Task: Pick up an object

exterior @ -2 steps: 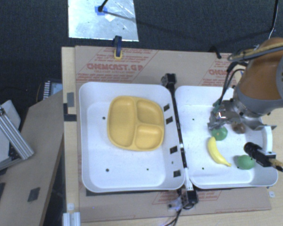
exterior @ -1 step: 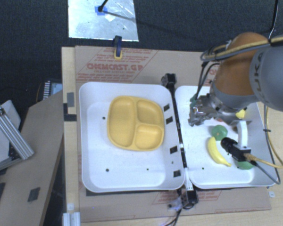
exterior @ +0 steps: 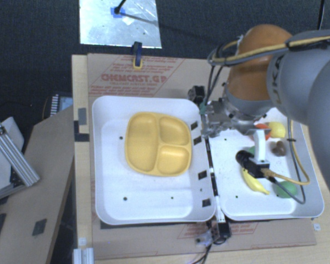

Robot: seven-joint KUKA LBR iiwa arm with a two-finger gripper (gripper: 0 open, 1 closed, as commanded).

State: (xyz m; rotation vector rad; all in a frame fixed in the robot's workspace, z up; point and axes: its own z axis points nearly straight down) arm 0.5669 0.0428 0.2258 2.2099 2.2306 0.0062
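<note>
Heads up: the gripper [exterior: 217, 122] is at the far-left corner of the right bin [exterior: 313, 205], close to the wall it shares with the left bin [exterior: 107, 202]; you can't tell from here whether it's open or closed, or whether it has anything, because the arm [exterior: 302, 76] hangs over it. Candidates are all in the right bin: banana [exterior: 254, 181] mid-bin toward the near edge; green item [exterior: 286, 189] just beside it toward the near-right corner; yellow fruit [exterior: 276, 130] and brown item [exterior: 278, 146] further back, by the arm. A plate [exterior: 157, 144] lies mid left bin. Risks, my read: the gripper looks apart from every item, so closing there likely grabs air; that near the wall it could clip the rim; the banana lies flat and could slip out. Hidden: the arm covers the bin's far-right part; the red bit [exterior: 261, 126] by the yellow fruit is too small to name; the green item is blurred.
</note>
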